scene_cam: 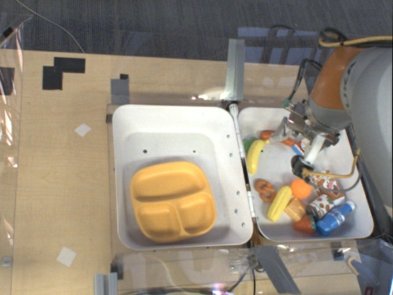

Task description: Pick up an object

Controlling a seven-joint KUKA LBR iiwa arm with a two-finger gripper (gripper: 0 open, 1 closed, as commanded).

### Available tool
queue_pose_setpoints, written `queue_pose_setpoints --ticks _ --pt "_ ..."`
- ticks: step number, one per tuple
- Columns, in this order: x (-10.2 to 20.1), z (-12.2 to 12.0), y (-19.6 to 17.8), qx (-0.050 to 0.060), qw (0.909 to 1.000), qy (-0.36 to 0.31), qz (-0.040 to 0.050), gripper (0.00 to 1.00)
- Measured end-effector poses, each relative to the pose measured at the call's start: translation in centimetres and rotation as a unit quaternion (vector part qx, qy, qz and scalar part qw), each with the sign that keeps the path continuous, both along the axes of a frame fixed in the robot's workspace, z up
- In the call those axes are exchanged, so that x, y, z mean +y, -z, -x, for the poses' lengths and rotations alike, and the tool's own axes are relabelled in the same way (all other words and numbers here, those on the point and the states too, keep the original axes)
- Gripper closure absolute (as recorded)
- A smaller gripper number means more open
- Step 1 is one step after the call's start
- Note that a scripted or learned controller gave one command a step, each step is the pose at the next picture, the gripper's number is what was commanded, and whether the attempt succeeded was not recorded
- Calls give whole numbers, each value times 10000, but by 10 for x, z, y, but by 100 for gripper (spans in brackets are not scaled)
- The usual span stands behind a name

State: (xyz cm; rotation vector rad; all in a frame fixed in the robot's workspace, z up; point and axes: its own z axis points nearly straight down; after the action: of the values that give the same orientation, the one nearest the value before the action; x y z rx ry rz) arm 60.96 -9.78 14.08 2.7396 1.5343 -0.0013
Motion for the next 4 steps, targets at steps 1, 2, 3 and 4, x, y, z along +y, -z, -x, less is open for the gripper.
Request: queue_pose_setpoints --ticks 1,2,3,4 --pt "-26 -6 -7 -20 9973 736 -10 0" --pt "-11 -35 40 -134 9590 2831 -28 0" --pt "-9 28 51 -15 9293 3693 -17 0" --pt "-81 -33 30 -31 9239 3826 -9 0"
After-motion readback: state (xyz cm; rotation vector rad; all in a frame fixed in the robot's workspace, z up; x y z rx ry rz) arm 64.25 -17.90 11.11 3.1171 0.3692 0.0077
